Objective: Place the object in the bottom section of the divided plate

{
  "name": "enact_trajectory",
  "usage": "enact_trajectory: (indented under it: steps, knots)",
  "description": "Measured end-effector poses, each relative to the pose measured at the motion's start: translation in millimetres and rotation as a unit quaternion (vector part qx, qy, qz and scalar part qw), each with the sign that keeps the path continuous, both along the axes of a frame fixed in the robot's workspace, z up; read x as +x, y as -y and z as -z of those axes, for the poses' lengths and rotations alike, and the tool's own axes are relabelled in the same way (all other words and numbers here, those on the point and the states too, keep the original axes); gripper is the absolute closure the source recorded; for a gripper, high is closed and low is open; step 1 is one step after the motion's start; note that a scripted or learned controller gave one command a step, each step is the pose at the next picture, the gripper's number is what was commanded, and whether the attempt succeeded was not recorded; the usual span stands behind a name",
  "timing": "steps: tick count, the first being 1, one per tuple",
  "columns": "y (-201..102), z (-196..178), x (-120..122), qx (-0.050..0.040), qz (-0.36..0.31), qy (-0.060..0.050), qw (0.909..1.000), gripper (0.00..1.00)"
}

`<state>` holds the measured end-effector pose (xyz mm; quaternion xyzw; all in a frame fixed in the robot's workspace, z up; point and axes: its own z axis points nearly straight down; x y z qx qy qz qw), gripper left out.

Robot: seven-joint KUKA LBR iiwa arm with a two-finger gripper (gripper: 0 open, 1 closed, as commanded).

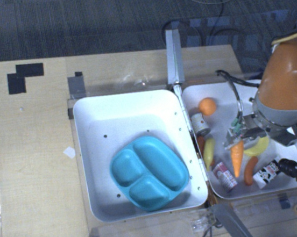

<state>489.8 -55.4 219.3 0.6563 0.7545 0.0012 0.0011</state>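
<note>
A blue divided plate [149, 172] lies in the left bin [95, 149], with its small bottom section [148, 192] nearest the bin's front wall. My gripper [241, 132] hangs over the right bin [218, 92], right at the top end of an orange carrot [237, 159]. The carrot stands nearly upright in the view, just below the gripper. Whether the gripper touches or holds it is not visible. The grey arm with its orange band [289, 77] covers the right part of that bin.
The right bin also holds an orange ball [207, 106], a small tin [199, 125], a banana [209, 152], a yellow piece [256, 147], a red sausage [249, 171], a drink can [224, 176] and a black-and-white carton [266, 173]. A metal divider [173, 57] separates the bins.
</note>
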Motion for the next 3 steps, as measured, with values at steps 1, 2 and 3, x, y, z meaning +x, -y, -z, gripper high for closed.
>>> enact_trajectory:
  steps: [1, 2, 3]
  knots:
    - [62, 110, 26, 0.0001, 0.064, -0.002, 0.998, 1.0]
    - [47, -9, 59, -0.0007, 0.003, 0.001, 1.0, 1.0]
    - [48, -59, 25, -0.001, -0.033, 0.001, 0.9994, 1.0]
